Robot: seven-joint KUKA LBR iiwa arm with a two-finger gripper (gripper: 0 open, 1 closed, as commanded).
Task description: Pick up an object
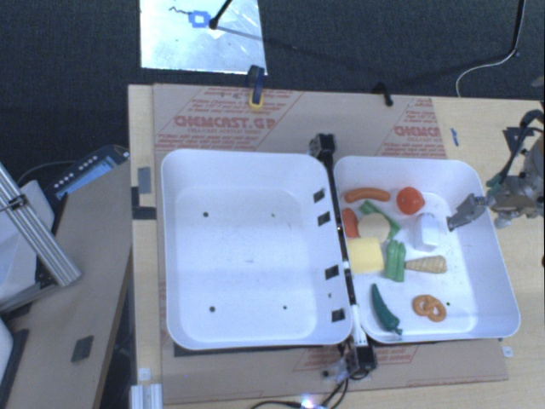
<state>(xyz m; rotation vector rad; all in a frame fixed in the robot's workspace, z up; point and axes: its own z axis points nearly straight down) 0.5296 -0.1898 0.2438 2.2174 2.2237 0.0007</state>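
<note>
The wooden bench point(140, 313) carries two shallow white plastic bins: the left bin point(247, 250) and the right bin point(490, 279), which holds all the toy food. The grey arm's jaws point(467, 211) hang over that bin's right rim; whether they are open or closed I cannot tell. Near them lie a yellow block point(366, 255), a red tomato point(410, 199), an orange sausage point(367, 195), a cream cone point(426, 265), a green pepper point(384, 308) and a small brown pretzel point(428, 307)

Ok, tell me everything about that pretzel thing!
The pretzel is a small toy, orange-brown and glossy like plastic, twisted into loops with little holes. It lies flat on the floor of the right bin, near the front corner, touching nothing. The ice cream cone lies just behind it.
</note>
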